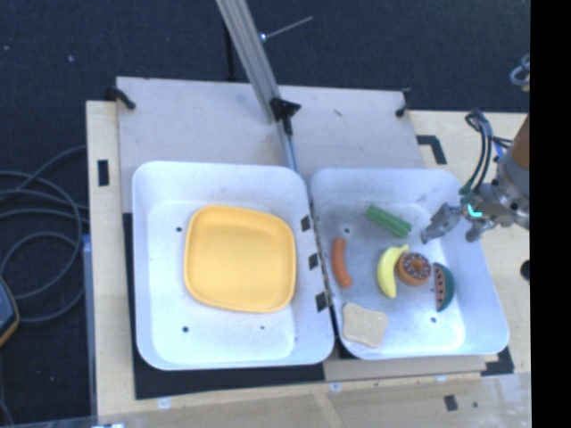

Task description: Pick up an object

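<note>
Pale bread slice (364, 325); yellow banana (387, 272) beside brown donut (414, 268)

A pale wooden desk (105, 266) is standing on dark carpeted floor (53, 43). A lighter board (196, 123) is lying across the desk's far part. A slanted metal strut (245, 38) is rising from the board. Black cables (40, 230) are looping over the floor beside the desk.

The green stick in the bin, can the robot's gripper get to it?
Probably yes. The green stick lies by itself near the back of the right bin, with nothing on top of it. The gripper hangs just to its right, and bare bin floor lies between them.
</note>
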Robot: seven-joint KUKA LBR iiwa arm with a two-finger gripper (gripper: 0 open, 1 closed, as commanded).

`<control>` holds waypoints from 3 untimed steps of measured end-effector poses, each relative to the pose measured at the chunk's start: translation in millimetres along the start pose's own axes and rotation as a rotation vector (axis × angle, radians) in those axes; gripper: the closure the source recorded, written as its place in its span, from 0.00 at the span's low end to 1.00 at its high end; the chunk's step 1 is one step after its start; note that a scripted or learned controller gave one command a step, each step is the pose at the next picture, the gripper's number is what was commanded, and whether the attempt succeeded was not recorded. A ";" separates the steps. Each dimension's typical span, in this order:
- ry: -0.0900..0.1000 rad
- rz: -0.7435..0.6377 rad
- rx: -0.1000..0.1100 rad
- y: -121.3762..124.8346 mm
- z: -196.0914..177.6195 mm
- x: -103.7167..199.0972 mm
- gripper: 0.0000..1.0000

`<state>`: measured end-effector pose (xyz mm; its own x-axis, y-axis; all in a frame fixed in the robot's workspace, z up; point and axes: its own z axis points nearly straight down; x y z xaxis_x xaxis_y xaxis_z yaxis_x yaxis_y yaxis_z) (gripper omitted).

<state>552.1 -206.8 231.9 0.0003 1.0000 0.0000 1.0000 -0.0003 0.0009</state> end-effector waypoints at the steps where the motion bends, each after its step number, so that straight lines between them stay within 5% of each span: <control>1: 0.000 0.000 0.000 0.0 0.0 0.0 0.00; 3: 0.001 0.001 0.006 0.3 108.9 -9.3 0.00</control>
<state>552.5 -216.1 123.0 0.0008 1.0000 0.0009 1.0000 -0.0008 -0.0047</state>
